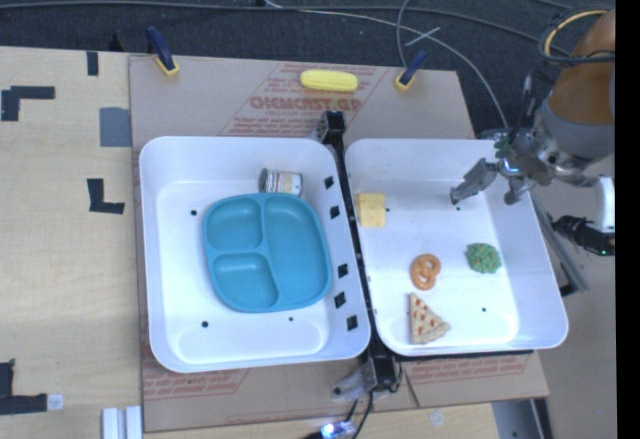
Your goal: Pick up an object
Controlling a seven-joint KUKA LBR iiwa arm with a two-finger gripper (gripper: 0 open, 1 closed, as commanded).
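A green broccoli piece (484, 258) lay in the right bin (520, 322), just below the gripper (490, 187). A pretzel (425, 271) and pizza slice (425, 319) lay farther down-left. The gripper hung spread apart, holding nothing.

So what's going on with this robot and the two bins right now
A robot arm reaches in from the right, its gripper open over the far part of the right bin and holding nothing. That bin has a cheese block, pretzel, broccoli and pizza slice. The left bin holds a blue tray and a small can.
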